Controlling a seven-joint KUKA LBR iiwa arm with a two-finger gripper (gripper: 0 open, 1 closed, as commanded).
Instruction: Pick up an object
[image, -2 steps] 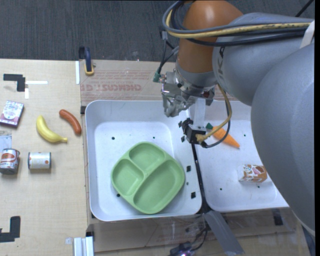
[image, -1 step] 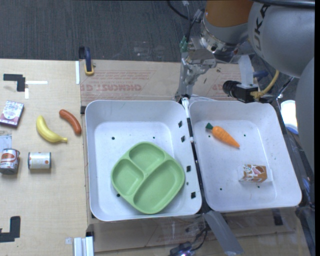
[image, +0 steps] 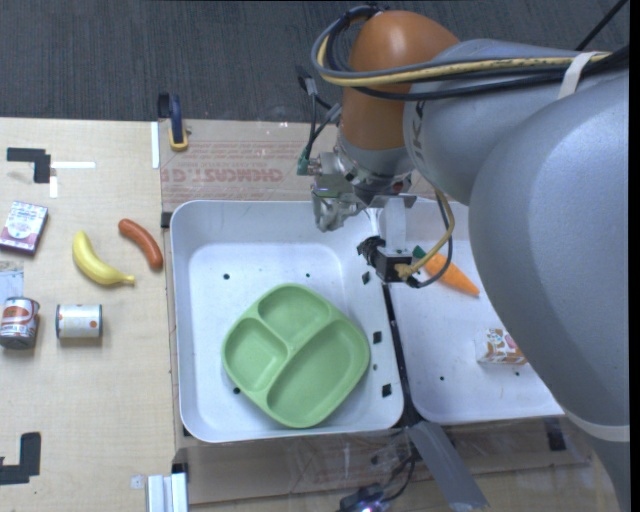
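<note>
A green divided plate (image: 295, 355) lies in the left white bin (image: 200, 250), toward its front. In the right white bin (image: 470, 395) an orange carrot (image: 452, 276) rests near the dividing wall. A small printed packet (image: 500, 347) sits further right, partly under the arm. My gripper (image: 333, 213) hangs over the back edge of the left bin, behind the plate and left of the carrot. I see nothing in its grasp.
On the wooden bench left of the bins lie a banana (image: 97, 259), a red sausage (image: 141, 243), two small cans (image: 79, 322) and a printed card (image: 24, 226). The grey arm covers most of the right bin.
</note>
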